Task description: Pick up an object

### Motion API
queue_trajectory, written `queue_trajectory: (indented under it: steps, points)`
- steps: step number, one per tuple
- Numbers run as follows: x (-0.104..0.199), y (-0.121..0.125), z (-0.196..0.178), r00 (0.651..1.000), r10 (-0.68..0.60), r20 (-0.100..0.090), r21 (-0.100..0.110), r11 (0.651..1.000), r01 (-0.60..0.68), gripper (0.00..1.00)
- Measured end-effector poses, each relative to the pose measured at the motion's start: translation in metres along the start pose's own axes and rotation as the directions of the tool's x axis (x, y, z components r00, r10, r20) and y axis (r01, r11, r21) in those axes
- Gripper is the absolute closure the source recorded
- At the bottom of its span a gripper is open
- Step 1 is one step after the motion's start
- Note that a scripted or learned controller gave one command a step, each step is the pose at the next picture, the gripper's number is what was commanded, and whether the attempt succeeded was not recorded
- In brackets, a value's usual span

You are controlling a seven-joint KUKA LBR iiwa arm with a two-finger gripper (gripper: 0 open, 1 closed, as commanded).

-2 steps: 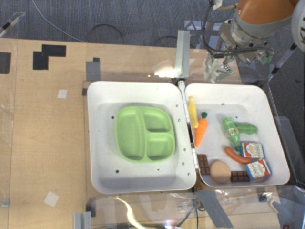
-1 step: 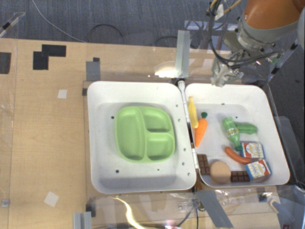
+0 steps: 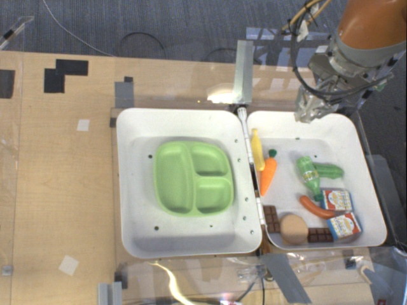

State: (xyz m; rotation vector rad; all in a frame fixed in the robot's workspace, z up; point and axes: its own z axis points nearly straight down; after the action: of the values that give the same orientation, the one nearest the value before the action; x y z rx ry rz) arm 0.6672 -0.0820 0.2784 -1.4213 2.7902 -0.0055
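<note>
The two cartons (image 3: 337,200) and (image 3: 344,225) in the right bin (image 3: 356,132) carry printed faces in red, white and blue, but the writing is too small to read. They lie near the bin's right wall, with a sausage (image 3: 316,208) touching the upper one. A green bottle (image 3: 308,173) and a cucumber (image 3: 329,169) sit just above them. Along the left wall lie a banana (image 3: 256,149) and a carrot (image 3: 267,174), and a chocolate bar (image 3: 271,217), a round bun (image 3: 294,228) and a second chocolate bar (image 3: 320,235) crowd the near edge. The bin's far right part is bare. The left bin (image 3: 137,132) holds a green divided tray (image 3: 193,177) at its middle, with free rim all round. The claw (image 3: 310,110) hangs over the right bin's far edge, with nothing seen in it; I cannot tell how far it is open. The counter (image 3: 57,170) to the left lies open.
</note>
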Motion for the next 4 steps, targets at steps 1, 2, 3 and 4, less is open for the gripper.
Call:
queue_trajectory:
  steps: [1, 2, 3, 4]
  points:
    - [-0.072, 0.048, -0.031, 0.985, 0.172, 0.004, -0.001, 0.985, -0.172, 1.00]
    - [-0.010, 0.062, -0.017, 0.998, -0.067, -0.002, 0.000, 0.998, 0.067, 1.00]
    - [0.006, 0.017, 0.006, 0.931, -0.365, 0.000, -0.002, 0.931, 0.365, 1.00]
    - [-0.001, -0.004, 0.001, 0.862, -0.507, 0.001, 0.000, 0.862, 0.507, 1.00]
